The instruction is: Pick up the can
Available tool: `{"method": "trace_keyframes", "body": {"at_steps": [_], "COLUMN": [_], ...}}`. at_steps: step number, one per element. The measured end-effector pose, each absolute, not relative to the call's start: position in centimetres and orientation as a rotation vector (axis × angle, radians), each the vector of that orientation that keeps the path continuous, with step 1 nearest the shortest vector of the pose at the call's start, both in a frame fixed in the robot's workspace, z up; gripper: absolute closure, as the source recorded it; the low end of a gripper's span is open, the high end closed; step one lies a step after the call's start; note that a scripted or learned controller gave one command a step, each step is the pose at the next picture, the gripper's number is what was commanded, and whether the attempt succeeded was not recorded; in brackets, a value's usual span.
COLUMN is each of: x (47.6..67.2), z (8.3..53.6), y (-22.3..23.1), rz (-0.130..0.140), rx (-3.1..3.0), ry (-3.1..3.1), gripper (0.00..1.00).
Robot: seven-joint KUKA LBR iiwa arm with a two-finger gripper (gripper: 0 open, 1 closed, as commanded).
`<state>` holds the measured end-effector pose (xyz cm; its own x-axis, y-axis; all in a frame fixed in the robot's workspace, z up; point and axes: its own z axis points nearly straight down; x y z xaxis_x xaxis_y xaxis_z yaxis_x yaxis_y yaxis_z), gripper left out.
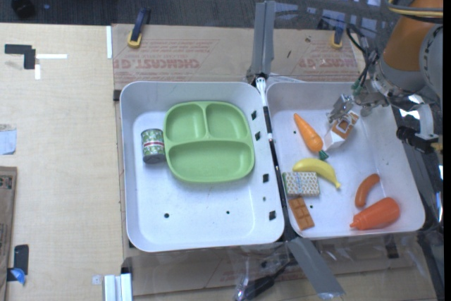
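You have two white bins side by side on the surface (56, 151). The left bin (204, 229) contains two items: one can (153, 146) and one green divided plate (209, 142) with three compartments. The can lies on its side at the left edge of the plate, touching or just beside its rim, near the left wall of the bin.

The right bin (402, 173) contains seven items. Count one carrot (307, 132) near the upper left, one banana (318, 169) below it, one speckled sponge-like block (302, 184) touching the banana's left end, and one brown rectangular bar (301, 212) just below that block. Toward the lower right you find one small red sausage-shaped item (366, 189) and one larger red-orange pepper-shaped item (376, 214), lying near each other. One small white and orange package (339, 133) sits directly under the hand.

The hand (344, 113) hangs over the upper part of the right bin, well apart from the can. Whether its jaws are apart or together cannot be told from this view. The arm (412, 39) enters from the upper right.
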<state>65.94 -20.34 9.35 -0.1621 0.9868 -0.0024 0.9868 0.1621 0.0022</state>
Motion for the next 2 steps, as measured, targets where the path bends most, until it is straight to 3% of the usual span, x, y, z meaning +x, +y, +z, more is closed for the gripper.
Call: {"method": "trace_keyframes", "body": {"at_steps": [1, 2], "x": [66.0, 65.9], "z": [10.4, 9.3], "y": [-20.4, -18.2], "rz": [0.000, 0.000], "rx": [2.026, 1.819], "ry": [2.391, 2.559], "gripper": [1.00, 1.00]}}
